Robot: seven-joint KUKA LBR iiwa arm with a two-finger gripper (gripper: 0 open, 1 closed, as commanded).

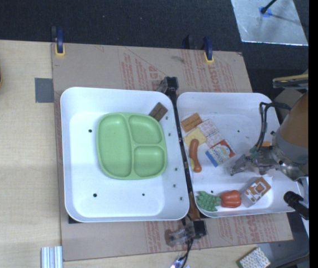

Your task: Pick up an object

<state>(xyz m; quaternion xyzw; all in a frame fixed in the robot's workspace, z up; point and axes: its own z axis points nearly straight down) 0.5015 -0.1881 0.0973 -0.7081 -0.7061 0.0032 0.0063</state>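
Approach step: the claw (241,165) hovers, fingers apart, at right of frame; next it must descend onto the carton (257,191).

Arm (294,130) cut off at right edge; end effector (242,164) fingers blurred, state unclear.

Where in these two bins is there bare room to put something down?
Left bin: bare floor all round the green plate, widest along the near edge. Right bin: bare at the far right corner; crowded from the sausage and cartons to the gripper.
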